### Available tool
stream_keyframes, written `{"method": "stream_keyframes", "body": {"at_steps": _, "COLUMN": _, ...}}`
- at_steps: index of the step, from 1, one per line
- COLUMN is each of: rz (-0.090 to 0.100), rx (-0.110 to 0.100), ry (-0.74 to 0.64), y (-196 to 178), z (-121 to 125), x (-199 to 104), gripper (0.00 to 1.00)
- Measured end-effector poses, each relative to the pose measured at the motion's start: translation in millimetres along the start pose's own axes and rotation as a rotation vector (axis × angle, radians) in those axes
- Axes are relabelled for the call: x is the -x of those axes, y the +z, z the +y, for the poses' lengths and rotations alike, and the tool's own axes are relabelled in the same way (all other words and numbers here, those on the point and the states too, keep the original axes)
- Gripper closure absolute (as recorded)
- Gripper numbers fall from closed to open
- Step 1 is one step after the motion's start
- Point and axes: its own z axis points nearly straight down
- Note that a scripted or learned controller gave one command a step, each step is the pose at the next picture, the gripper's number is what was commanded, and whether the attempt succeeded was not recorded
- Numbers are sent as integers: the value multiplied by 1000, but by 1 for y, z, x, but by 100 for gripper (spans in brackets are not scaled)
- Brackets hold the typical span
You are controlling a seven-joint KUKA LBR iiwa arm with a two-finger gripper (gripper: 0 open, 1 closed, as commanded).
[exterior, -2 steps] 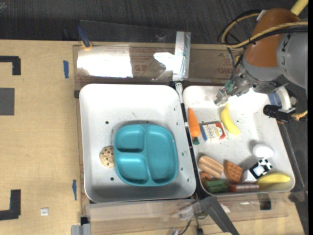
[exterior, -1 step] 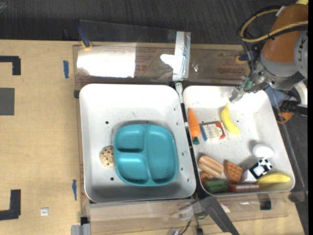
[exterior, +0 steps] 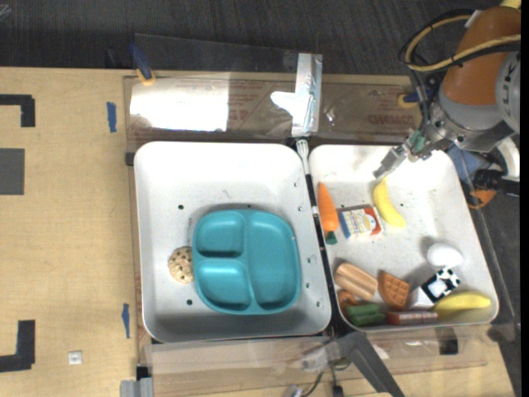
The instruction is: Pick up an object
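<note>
My gripper (exterior: 388, 166) hangs over the back of the right bin (exterior: 471, 222), reaching in from the upper right. It is just above the top end of a yellow banana (exterior: 387, 204), and nothing shows in it. Left of the banana lie a small white and orange carton (exterior: 359, 221) and an orange carrot (exterior: 328, 212). Along the bin's front are a hot dog bun (exterior: 355, 280), a waffle piece (exterior: 394, 289), a green vegetable (exterior: 364, 313), a yellow fruit (exterior: 462, 304), a black and white toy (exterior: 440, 285) and a white egg-like ball (exterior: 444, 255).
The left bin (exterior: 215, 168) holds a teal divided plate (exterior: 245, 260) with a cookie (exterior: 180, 265) at its left edge. A clear plastic panel (exterior: 223, 98) stands behind the bins. Black and yellow cables (exterior: 434, 44) loop above the wrist.
</note>
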Motion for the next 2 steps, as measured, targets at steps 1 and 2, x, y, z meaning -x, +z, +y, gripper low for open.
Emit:
{"method": "stream_keyframes", "body": {"at_steps": 1, "rz": 5, "rx": -6, "ry": 129, "y": 50, "z": -36, "x": -11, "gripper": 0}}
{"method": "stream_keyframes", "body": {"at_steps": 2, "rz": 0, "rx": 15, "ry": 223, "y": 58, "z": -46, "x": -11, "gripper": 0}}
